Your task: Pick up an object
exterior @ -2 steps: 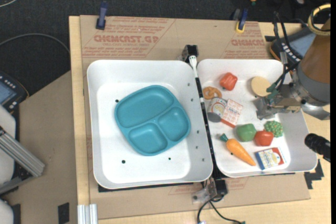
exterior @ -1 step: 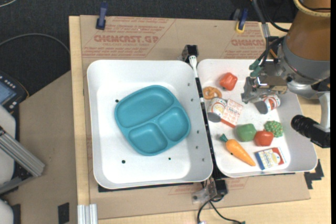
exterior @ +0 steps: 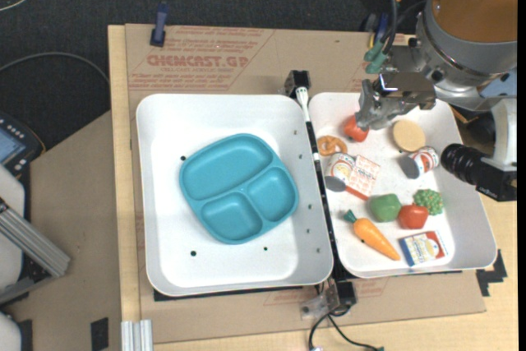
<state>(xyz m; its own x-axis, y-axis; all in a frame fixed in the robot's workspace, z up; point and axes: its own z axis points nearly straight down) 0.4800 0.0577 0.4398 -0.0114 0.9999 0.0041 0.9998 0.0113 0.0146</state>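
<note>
Reaching down over the tomato (exterior: 355, 128), the claw (exterior: 367, 116) looks clamped on it; next calls for a straight lift.

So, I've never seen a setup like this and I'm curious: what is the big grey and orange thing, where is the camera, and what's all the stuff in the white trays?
It is a robot arm, filmed by one fixed camera looking down at a slant. Its gripper hangs low in the right bin, right at a small red toy; whether it grips it is unclear. That bin holds toy food: a carrot, a green pepper, broccoli, a pretzel and small cartons. The left bin holds a blue divided plate.
</note>
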